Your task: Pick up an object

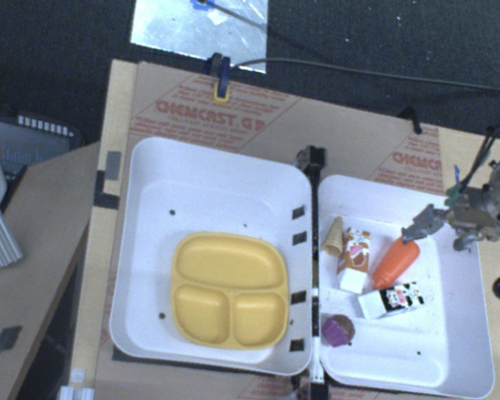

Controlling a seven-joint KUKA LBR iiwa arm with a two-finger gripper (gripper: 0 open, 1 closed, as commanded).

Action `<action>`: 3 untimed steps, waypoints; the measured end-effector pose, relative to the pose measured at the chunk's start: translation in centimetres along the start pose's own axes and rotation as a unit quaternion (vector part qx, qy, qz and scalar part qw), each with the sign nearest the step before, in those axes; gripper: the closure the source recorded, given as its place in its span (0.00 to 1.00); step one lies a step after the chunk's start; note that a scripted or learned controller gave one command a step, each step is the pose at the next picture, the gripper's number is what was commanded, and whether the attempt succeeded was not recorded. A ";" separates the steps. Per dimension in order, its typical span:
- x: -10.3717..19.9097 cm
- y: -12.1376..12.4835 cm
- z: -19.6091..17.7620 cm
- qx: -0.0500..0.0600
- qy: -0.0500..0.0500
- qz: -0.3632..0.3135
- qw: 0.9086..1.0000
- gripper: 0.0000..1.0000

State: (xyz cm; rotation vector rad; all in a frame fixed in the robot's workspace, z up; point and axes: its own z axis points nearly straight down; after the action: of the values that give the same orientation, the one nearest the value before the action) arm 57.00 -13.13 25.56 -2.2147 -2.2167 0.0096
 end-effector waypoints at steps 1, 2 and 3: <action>0.0 0.2 -0.6 -0.006 -0.001 -0.001 1.000 0.00; -0.6 0.2 3.7 -0.004 -0.001 0.000 1.000 0.00; -1.7 0.3 9.1 -0.004 -0.001 0.000 1.000 0.00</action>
State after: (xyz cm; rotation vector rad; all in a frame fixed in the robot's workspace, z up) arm 57.20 -14.77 16.49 -2.2201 -2.2207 0.0024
